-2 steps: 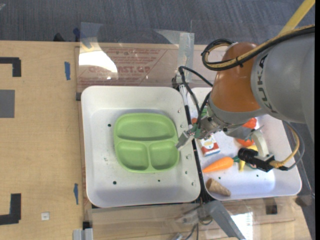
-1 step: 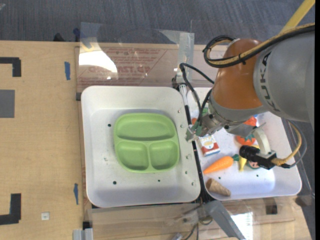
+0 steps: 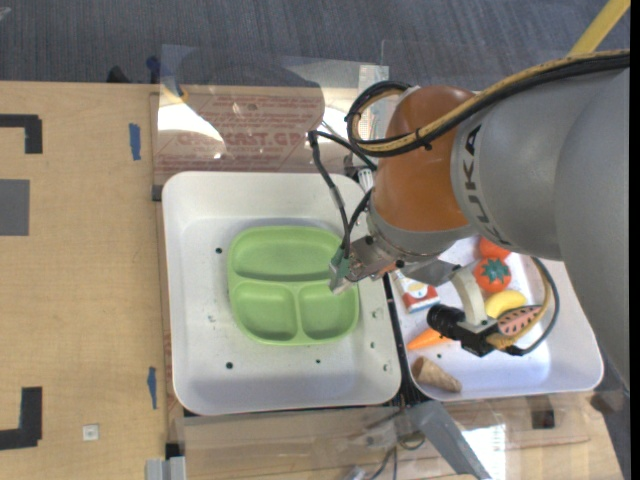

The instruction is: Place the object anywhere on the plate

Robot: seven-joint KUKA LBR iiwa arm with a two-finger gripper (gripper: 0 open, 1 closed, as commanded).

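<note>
While the grey arm (image 3: pixel 540 158) with its orange band reached in from the right across the desk (image 3: pixel 80 268), it covered much of the right bin (image 3: pixel 570 368) and the near corner of the left bin (image 3: pixel 190 268). The left bin carried a green plate (image 3: pixel 270 253) with one long compartment at the far side and two smaller ones at the near side. The gripper (image 3: pixel 342 273) sat low at the plate's right edge, about where the long compartment met the near right one; whether it was spread or pinching anything could not be told. The small things all lay in the right bin, apart from the plate, and which of them was the one to be placed could not be told: a red tomato (image 3: pixel 492 274), a yellow banana (image 3: pixel 506 304) just beside a pink seeded slice (image 3: pixel 518 320), a tan cone (image 3: pixel 437 374), an orange carrot (image 3: pixel 424 340) and a small red-and-white box (image 3: pixel 415 291).
</note>
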